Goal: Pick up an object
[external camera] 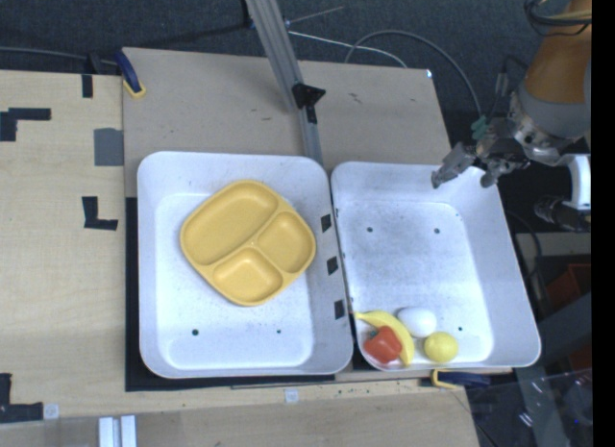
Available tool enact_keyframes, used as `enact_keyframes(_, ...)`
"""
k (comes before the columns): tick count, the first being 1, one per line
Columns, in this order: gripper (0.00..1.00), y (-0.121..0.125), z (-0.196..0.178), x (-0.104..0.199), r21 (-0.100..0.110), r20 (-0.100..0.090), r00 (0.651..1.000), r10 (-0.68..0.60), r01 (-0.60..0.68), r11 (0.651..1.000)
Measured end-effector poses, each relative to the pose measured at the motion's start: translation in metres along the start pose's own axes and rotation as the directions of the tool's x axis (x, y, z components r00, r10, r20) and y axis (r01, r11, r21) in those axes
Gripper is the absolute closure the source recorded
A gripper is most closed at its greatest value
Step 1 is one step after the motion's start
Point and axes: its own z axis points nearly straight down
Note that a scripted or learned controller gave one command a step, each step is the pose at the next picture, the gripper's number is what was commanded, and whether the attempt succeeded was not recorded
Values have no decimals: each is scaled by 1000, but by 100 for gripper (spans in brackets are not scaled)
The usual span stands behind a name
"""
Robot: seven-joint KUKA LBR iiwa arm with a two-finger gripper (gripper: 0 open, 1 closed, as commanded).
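At the front edge of the right bin point(480, 243) lie a yellow banana point(396, 326), a red piece point(382, 344) touching it, a white egg-shaped object point(417, 320) and a small yellow ball point(440, 347). A yellow divided plate point(248, 241) rests in the left bin point(159, 272). My gripper point(467, 177) hangs over the right bin's far right corner, well away from the small objects. Its fingers are spread open with nothing between them.
A grey metal pole point(279, 41) slants from the top down to the seam between the bins. The arm's orange band point(557, 65) and cables are at the upper right. Black clips point(332, 264) sit along the divider between the bins.
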Motion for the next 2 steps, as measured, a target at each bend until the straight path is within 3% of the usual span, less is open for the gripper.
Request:
enact_keyframes(1, 0, 0, 0, 0, 0, 1, 1000, 0, 0, 1000)
enact_keyframes(2, 0, 1, 44, 2, 4, 0, 1000, 0, 0, 1000)
